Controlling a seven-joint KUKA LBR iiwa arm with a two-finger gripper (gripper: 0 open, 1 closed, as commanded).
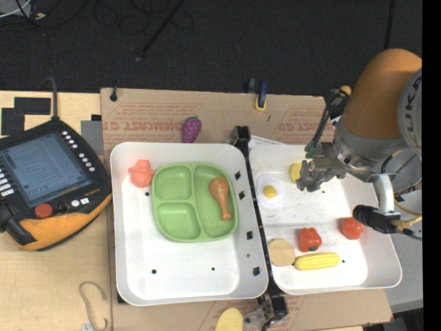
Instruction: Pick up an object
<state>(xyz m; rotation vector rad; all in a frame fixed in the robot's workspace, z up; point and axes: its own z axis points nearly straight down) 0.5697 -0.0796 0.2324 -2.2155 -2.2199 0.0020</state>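
Claw [312,178] low in the right bin [386,271], at a yellow piece [295,172].

We see the claw at the bin's upper left, just beside the yellow piece; we cannot tell whether it is spread or pressed together; an egg [270,192] lies near; corn [317,261], a red pepper [309,238], a tomato [351,228] and a cookie [280,252] sit nearer the front; the left bin [138,274] carries a green plate [180,223] with a drumstick [221,196].

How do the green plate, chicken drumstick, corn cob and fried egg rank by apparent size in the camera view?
Largest to smallest:
1. green plate
2. chicken drumstick and corn cob, too alike to rank
3. fried egg
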